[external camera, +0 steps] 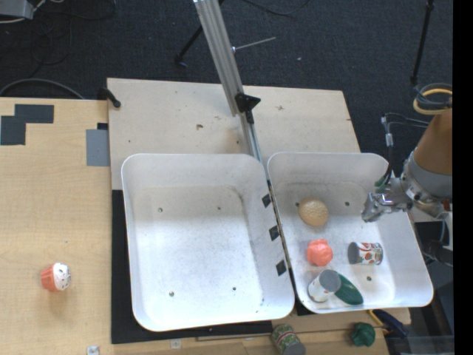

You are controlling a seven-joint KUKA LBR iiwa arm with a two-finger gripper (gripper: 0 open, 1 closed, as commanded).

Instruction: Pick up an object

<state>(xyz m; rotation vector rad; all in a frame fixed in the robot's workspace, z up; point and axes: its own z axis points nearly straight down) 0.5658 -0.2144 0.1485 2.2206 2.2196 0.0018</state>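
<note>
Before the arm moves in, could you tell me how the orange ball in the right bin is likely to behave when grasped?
The orange ball looks round, so it would probably roll if nudged off-centre. It lies apart from the tan ball and the small can, so a push should meet nothing at first. Its bumpy-looking surface may help grip.

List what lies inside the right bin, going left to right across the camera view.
Tan ball → orange-red ball → white cup → green object → red-and-white can. The gripper hangs over the bin's right part.
</note>
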